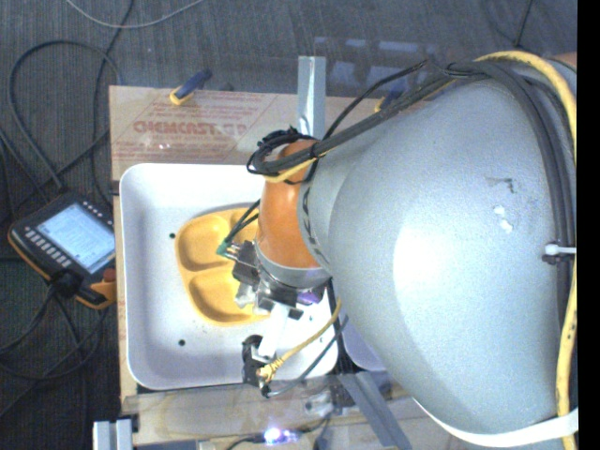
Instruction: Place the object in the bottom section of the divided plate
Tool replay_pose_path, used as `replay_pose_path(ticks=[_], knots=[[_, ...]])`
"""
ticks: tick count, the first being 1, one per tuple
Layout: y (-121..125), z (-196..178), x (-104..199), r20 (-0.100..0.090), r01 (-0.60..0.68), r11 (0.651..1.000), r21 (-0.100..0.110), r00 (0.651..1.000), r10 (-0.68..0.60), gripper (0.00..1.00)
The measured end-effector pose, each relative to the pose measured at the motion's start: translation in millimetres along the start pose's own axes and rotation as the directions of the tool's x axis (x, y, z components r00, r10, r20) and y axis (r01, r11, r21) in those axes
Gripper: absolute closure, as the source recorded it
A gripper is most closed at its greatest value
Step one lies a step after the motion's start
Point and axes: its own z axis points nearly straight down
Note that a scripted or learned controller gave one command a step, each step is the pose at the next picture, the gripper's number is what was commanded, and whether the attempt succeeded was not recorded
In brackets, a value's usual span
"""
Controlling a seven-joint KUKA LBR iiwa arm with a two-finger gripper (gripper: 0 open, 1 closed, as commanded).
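Divided plate (214, 272), yellow, lies flat in the white bin (141, 251) that sits by the counter's (127, 157) left edge. It is approx mid-bin, shifted toward the bin's right side. Two sections show w/ a raised ridge btwn them, one toward the counter's far edge and one toward the near edge. The plate's right part is covered by the wrist. End effector (255, 293) is over the plate's right side, about where the ridge meets the near section. Open or closed: can't tell, since the wrist blocks it, and whether it carries anything can't be told either. Above it is the orange band (279, 223), then the big grey arm (441, 251), which comes in from the right and covers most of the counter's right half, w/ black and yellow cables along it. Two small dark dots mark the bin floor left of the plate. The counter top is brown, w/ red print (192, 127) near the far edge reading approx "CHEMCAST"; the rest is too blurred to read. A small blue-and-yellow clip (188, 86) sits at the far-left corner. A grey metal post (311, 92) stands at the far edge, mid-counter. Off the left edge, on the dark floor (56, 111), lies a black-and-orange pendant (66, 242) w/ a lit screen (text unreadable), among loose cables (28, 64).
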Motion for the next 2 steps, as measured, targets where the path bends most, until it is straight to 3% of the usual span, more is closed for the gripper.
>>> replay_pose_path(ticks=[1, 2], knots=[[39.8, -110.1, 41.4, 0.0, -0.108, 0.994, -0.004, 0.994, 0.108, 1.0], [-13.8, 12.9, 29.2, -0.001, -0.058, 0.998, 0.002, 0.998, 0.058, 1.0]])
